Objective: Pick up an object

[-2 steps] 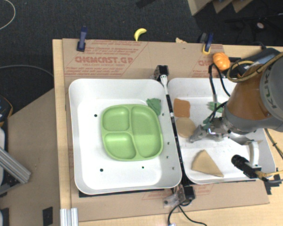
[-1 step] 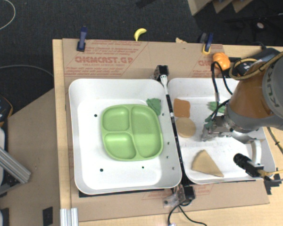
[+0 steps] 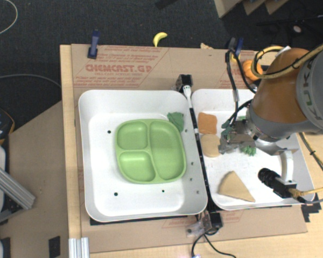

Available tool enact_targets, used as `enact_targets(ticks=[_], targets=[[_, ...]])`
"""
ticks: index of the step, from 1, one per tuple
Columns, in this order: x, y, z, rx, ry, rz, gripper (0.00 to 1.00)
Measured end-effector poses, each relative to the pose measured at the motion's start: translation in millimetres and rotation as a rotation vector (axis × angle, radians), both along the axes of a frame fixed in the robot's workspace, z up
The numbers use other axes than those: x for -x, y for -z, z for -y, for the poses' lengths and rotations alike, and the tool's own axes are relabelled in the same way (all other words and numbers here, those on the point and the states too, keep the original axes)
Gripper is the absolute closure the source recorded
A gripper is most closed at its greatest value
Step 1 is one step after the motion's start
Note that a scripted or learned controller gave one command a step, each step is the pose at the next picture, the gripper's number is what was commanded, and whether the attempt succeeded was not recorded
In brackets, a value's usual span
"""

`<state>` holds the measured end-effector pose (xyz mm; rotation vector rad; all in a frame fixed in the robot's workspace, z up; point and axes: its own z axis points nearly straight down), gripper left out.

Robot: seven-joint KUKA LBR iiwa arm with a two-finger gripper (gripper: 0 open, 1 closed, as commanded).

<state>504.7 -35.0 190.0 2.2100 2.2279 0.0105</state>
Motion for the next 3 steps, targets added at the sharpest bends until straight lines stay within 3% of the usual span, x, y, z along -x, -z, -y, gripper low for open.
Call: enact_targets(ticks=[1, 2, 3], targets=[[17, -77, -58, -0.001, 0.000, 0.001, 1.00], [24, -190, -97, -0.002, 0.001, 0.008, 1.00], [25, -237, -160, -0.001, 0.000, 0.000, 1.00]])
